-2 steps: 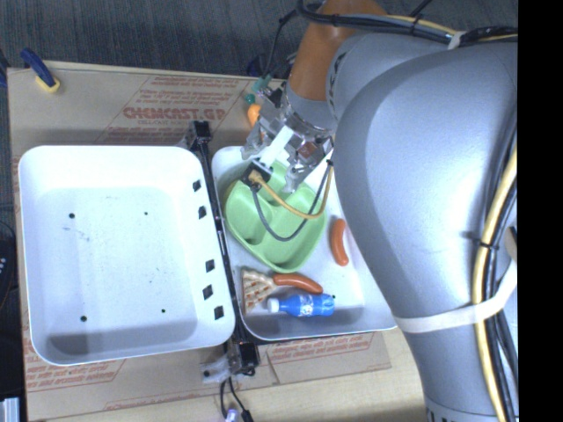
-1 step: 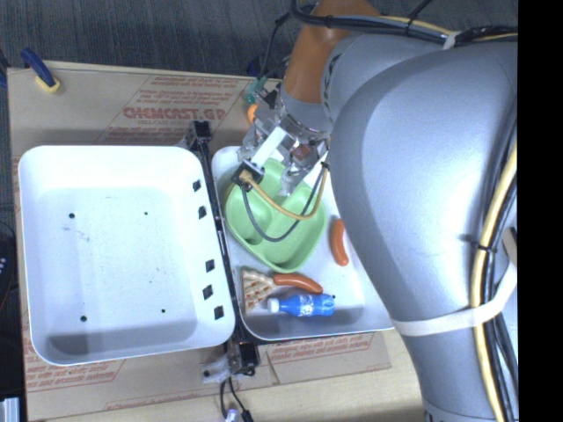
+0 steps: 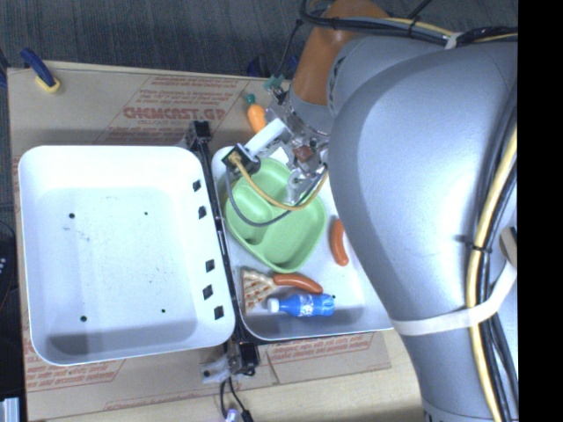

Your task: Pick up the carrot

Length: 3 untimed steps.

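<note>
The carrot (image 3: 256,118) is small and orange with a green top. It lies at the far edge of the right bin (image 3: 355,316), just beyond the green bowl (image 3: 274,218). My gripper (image 3: 302,170) hangs over the far rim of that bowl, a short way right of the carrot and nearer the camera. The carrot is apart from the gripper. A yellow cable loops from the wrist down across the bowl. The bulky grey arm hides the right side of the bin.
In the right bin lie two orange-red sausages (image 3: 338,241) (image 3: 297,281), a waffle-like piece (image 3: 254,287) and a blue bottle (image 3: 303,305). The left bin (image 3: 114,236) stands beside it, with black clips (image 3: 208,236) along the shared edge.
</note>
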Each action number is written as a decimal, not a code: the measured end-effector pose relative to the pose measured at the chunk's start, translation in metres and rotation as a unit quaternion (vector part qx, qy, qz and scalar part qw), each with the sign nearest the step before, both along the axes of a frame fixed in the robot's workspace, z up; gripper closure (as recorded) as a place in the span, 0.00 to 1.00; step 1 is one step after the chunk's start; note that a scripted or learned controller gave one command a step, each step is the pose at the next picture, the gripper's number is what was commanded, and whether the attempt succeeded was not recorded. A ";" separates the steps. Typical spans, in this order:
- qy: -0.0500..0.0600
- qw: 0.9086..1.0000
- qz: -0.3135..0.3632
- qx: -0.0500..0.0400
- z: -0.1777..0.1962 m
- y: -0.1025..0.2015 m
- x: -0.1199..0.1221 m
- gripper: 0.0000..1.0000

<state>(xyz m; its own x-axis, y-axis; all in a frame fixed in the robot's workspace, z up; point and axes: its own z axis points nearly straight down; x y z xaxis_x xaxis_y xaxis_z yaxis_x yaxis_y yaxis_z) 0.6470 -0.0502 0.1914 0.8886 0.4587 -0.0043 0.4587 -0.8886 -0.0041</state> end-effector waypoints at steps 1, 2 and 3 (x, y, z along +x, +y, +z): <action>-0.001 0.991 -0.133 -0.001 0.000 -0.012 -0.003 0.00; -0.001 0.991 -0.134 -0.001 0.000 0.015 0.003 0.00; 0.000 0.991 -0.134 -0.001 0.000 0.052 -0.017 0.00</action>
<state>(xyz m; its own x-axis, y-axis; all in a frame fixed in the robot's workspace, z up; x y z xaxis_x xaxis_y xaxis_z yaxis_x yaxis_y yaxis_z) 0.6302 0.0018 0.1910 0.9784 0.2066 -0.0057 0.2066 -0.9784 -0.0028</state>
